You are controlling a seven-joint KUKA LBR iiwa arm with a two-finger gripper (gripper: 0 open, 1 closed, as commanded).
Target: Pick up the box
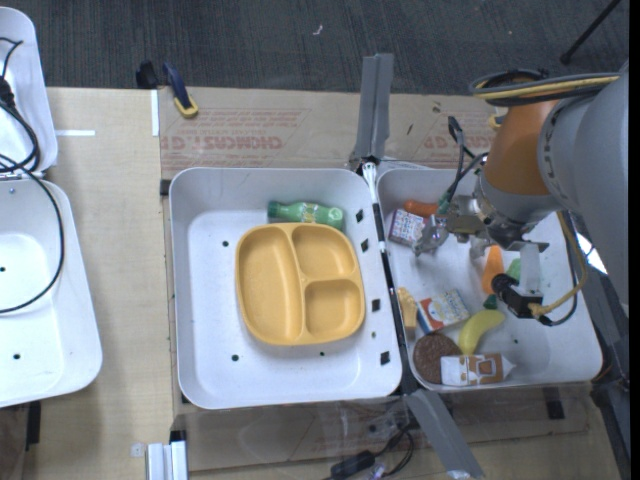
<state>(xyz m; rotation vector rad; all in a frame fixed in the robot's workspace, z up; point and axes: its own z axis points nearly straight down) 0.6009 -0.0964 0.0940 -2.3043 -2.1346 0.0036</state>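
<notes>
Right bin [585,363]: box [405,227] just beside fingers [432,238].

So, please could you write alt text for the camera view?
A grey robot arm reaches over the right bin, its end effector beside a small box among toy food. The left bin holds a yellow divided plate and a green bottle.

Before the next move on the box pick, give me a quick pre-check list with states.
1. Box in view: ok, a small patterned box lies in the right bin, near its left wall.
2. Gripper close to that box: ok, just to its right.
3. Box between the fingers: not ok, it lies beside them.
4. Finger opening: cannot tell.
5. Space around the box: ok, the banana and the brown round item lie nearer the camera.
6. Yellow divided plate out of the way: ok, it is in the left bin.
</notes>
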